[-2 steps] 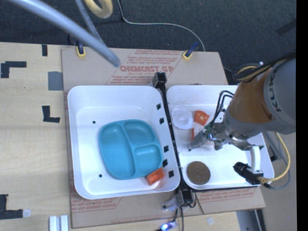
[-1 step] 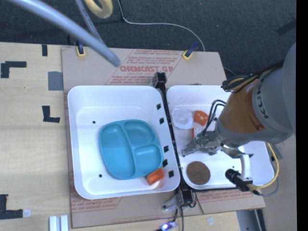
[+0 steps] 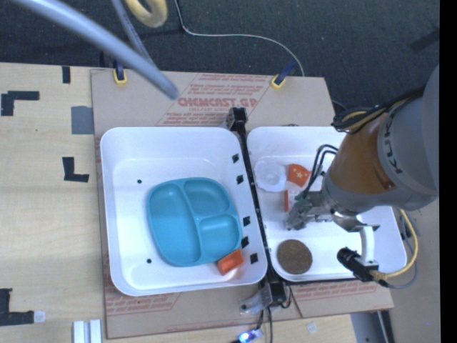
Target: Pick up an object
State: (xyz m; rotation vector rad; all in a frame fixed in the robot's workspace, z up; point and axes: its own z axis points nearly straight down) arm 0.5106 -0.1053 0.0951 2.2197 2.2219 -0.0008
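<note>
1. Nearest the front edge, in the right bin [image 3: 389,252], lay a flat brown disc [image 3: 293,256]. It was round, matt and dark, so it had no long axis and pointed no way in particular.
2. In the left bin [image 3: 118,191], at its front right corner, sat a small orange block [image 3: 230,261]. It was just beside the corner of a blue divided plate [image 3: 193,220], and its longer side ran on a slant, from front left to rear right.
3. The plate was a rounded rectangle with three compartments. It lay flat in the middle of the left bin, turned a little askew to the walls.
4. The gripper [image 3: 296,219] hung low in the right bin, behind the brown disc and near the divider between the bins. I could not tell whether it was open or closed, nor whether it gripped anything.
5. Just behind the gripper was an orange-red object [image 3: 298,174] with a white patch. A red strip below it ran towards the gripper, so the long axis seemed to run front to back, though part was hidden.
6. Left of that, touching or nearly so, was a clear round cup [image 3: 270,175].
7. The grey arm [image 3: 371,166] came in from the right, over the bin's right side.
</note>
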